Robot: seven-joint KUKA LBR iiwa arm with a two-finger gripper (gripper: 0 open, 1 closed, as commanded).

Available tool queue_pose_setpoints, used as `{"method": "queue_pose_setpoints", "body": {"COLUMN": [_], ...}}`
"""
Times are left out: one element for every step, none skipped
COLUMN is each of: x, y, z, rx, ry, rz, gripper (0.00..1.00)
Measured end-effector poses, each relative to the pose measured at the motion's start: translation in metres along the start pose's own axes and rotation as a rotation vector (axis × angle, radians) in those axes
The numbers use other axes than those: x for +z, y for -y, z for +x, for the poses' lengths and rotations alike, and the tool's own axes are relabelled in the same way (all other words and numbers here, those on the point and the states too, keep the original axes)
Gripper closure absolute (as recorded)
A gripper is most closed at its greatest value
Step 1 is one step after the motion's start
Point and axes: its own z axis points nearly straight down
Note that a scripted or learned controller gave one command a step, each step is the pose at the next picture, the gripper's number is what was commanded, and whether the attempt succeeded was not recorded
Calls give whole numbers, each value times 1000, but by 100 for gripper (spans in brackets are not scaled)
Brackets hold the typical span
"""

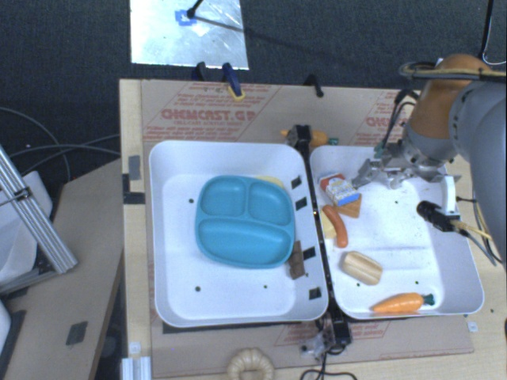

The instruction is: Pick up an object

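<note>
- Toy food lies in the right bin (467,283): a red and white carton (336,187) at the bin's ten o'clock, touching an orange wedge (349,207) at its own five o'clock
- Hot dog (336,225) sits near the divider, at seven o'clock from the wedge; a bread roll (362,267) lies near it at five o'clock
- Carrot (401,302) rests along the near wall, at the bin's six o'clock
- Claw (379,172) hangs over the bin's far side, at three o'clock from the carton and just beside it; its metal fingers (366,172) look spread, with nothing between them
- Grey arm (475,125) comes in from three o'clock, its orange band (436,101) above the wrist
- Left bin (170,291) holds a blue divided plate (244,220) at its middle
</note>
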Motion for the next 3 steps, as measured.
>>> {"method": "queue_pose_setpoints", "body": {"x": [-14,-79,-134], "y": [-2,-6,-8], "z": [0,-1,-1], "rx": [-1,0,-2], "ry": [0,1,1], "rz": [-7,-8,-8], "gripper": [100,100,100]}}
